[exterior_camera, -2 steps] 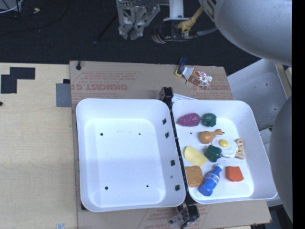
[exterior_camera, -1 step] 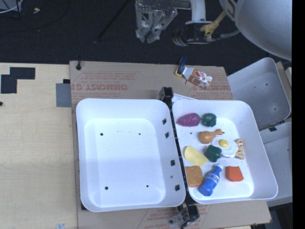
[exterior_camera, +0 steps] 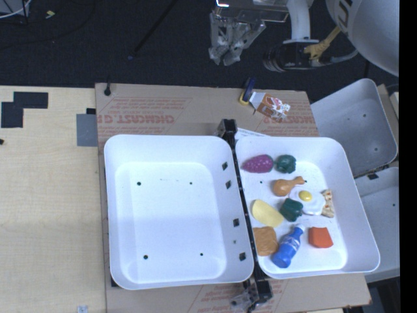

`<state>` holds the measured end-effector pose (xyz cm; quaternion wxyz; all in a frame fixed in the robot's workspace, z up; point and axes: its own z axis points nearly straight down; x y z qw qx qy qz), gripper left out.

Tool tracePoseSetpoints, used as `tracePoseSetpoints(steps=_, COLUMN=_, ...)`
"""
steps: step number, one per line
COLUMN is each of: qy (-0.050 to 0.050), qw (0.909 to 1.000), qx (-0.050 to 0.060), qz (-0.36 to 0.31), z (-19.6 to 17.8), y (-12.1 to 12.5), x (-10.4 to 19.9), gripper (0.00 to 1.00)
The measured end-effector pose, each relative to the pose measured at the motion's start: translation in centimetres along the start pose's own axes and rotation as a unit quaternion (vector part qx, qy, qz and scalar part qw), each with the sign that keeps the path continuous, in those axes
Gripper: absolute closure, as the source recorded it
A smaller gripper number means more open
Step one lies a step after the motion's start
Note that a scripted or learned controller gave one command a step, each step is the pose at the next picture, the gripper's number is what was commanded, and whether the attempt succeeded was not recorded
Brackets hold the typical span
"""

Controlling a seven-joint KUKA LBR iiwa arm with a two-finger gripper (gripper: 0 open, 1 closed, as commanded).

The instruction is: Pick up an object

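The right bin holds nine small objects: a purple piece, two dark green pieces, a brown drumstick, a fried egg, a pizza slice, a yellow piece, a bread slice, a blue bottle and an orange block. The left bin sits beside it on the desk. The gripper hangs well above the bins at the top, holding nothing; whether it is open or closed cannot be made out.

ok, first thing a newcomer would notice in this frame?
The bright toy food crowded in the right bin: purple piece, blue bottle, fried egg, orange block. Next, the left bin beside it, and the gripper parked above the bench's far edge.
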<state>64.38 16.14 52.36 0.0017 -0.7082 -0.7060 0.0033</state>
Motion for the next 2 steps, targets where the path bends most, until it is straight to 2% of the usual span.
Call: tracePoseSetpoints(steps=2, qy=0.0, qw=1.0, qx=0.0, qz=0.0, z=5.4, y=0.0, x=-8.0, gripper=1.0)
